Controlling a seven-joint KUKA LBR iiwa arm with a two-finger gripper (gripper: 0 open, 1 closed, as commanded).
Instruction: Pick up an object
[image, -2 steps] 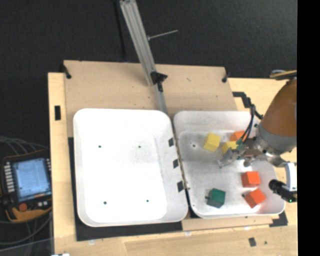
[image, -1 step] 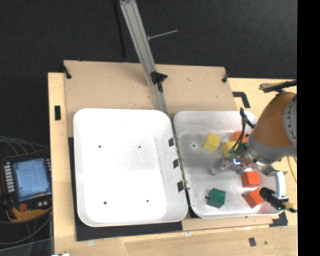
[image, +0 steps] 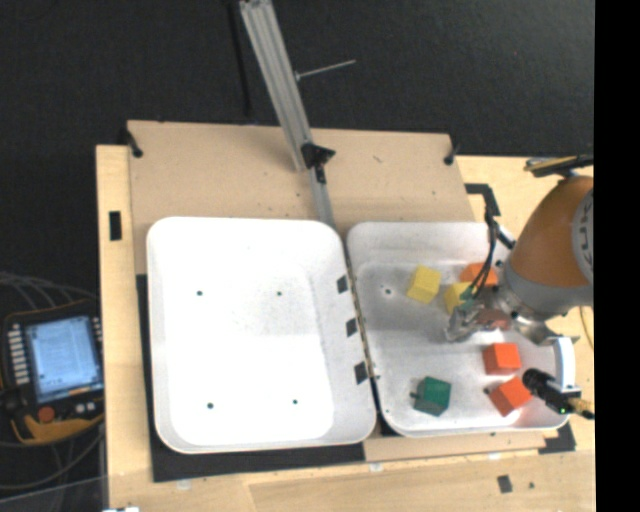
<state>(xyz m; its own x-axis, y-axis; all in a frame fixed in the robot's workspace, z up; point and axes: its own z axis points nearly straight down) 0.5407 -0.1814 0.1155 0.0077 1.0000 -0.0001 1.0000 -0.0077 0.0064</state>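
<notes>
- The gripper (image: 462, 325) hangs low over the right bin (image: 400, 250), about midway along its depth and toward its right side; whether its claw is spread or clenched cannot be told, since the metal tip shows only as a small grey blur.
- Nothing can be seen caught in that tip.
- A small yellow block (image: 458, 294) lies just on the far side of the gripper, partly hidden by the wrist and its cable.
- A larger yellow block (image: 424, 284) sits to the left of that one, a little farther from the gripper, on the bin's floor.
- An orange piece (image: 474, 272) peeks out on the far side of the small yellow block, close against the arm.
- An orange cube (image: 501, 358) rests to the near right of the gripper, close to it but apart.
- A second orange block (image: 509, 395) lies nearer still, by the bin's near right corner, beside a black part of the arm's fittings.
- A green block (image: 432, 395) sits near the bin's near edge, to the near left of the gripper and well apart from it.
- The arm (image: 550, 250), with its orange band, comes in from the right over the bin's right rim.
- The left bin (image: 250, 330) lies alongside, its rim touching the right bin's.
- A pendant with a lit screen (image: 60, 360) rests at the far left, off the bench.
</notes>
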